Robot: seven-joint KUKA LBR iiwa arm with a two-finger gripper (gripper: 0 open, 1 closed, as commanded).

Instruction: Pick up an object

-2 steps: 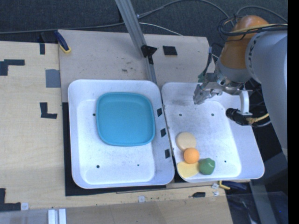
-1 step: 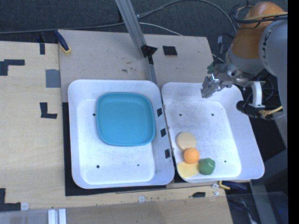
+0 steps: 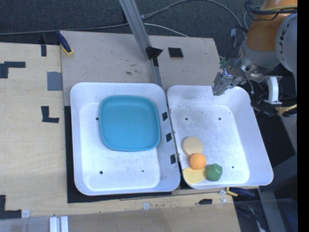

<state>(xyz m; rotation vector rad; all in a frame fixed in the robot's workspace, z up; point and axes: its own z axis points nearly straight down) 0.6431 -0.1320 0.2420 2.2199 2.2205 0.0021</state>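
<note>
I see two bins side by side on the bench. The left bin (image 3: 82, 129) has a plate (image 3: 129, 123) lying flat in it. The right bin (image 3: 241, 129) has four small things bunched at its near left corner: a disc (image 3: 192, 144) farthest back, a ball (image 3: 197, 161) touching it in front, a flat piece (image 3: 193, 176) nearest me, and another ball (image 3: 213, 171) just right. The gripper (image 3: 219, 87) hangs over the right bin's far edge.

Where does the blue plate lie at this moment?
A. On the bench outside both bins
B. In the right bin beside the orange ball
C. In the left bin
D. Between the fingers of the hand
C: the blue plate lies flat in the left bin, while the orange ball sits in the right bin.
</note>
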